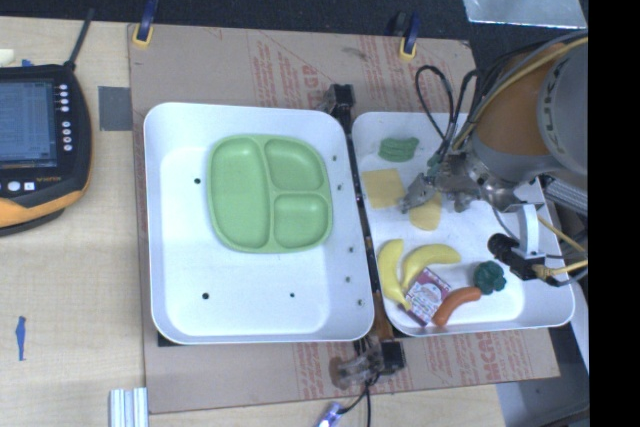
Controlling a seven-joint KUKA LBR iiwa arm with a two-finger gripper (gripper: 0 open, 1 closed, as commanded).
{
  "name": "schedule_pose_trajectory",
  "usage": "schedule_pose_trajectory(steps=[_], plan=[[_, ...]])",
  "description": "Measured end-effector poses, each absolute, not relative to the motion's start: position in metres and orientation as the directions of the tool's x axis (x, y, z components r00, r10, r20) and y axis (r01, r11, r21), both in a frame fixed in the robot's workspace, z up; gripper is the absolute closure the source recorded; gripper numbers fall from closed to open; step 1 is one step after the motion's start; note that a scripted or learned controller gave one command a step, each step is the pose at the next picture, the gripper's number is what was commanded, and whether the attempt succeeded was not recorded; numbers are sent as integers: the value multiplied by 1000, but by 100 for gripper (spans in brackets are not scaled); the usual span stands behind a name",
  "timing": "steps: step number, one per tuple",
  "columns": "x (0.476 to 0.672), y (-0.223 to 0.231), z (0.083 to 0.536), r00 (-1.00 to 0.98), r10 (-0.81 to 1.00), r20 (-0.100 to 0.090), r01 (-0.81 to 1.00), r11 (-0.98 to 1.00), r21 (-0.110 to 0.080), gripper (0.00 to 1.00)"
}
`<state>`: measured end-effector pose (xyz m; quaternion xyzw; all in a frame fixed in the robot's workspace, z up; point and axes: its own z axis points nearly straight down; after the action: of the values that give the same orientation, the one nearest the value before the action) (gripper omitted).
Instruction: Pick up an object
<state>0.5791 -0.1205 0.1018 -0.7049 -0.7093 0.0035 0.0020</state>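
Observation:
The right bin (pixel 540 317) holds several toy foods. A green leafy piece (pixel 398 149) lies at the back, a pale yellow square (pixel 382 186) sits beside it, and a small yellow chunk (pixel 426 216) lies just below my gripper. Two bananas (pixel 392 271) (pixel 428 260), a red-and-white packet (pixel 426 299), an orange carrot with a dark green top (pixel 462 299) lie toward the front. My gripper (pixel 430 192) hangs over the middle of this bin, between the yellow square and the yellow chunk, with its metal fingers (pixel 416 198) low among them. Nothing visible sits between them.
The left bin (pixel 175 315) carries a green three-compartment plate (pixel 268 191). A teach pendant (pixel 38 150) lies at the far left of the bench. Cables (pixel 440 95) loop behind the wrist, and a black fitting (pixel 512 255) juts over the right bin's right side.

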Motion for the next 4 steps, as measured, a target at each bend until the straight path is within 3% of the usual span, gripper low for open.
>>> schedule_pose_trajectory(steps=[1, 2, 3, 4], plan=[[579, -122, 112, -7, 1000, -4, 1000, 7, -9, 100], [579, -122, 112, -8, 1000, -5, 1000, 8, -9, 0], [576, -121, 91, -3, 1000, 0, 1000, 3, -6, 0], [576, -122, 102, -2, 1000, -1, 1000, 2, -8, 100]])
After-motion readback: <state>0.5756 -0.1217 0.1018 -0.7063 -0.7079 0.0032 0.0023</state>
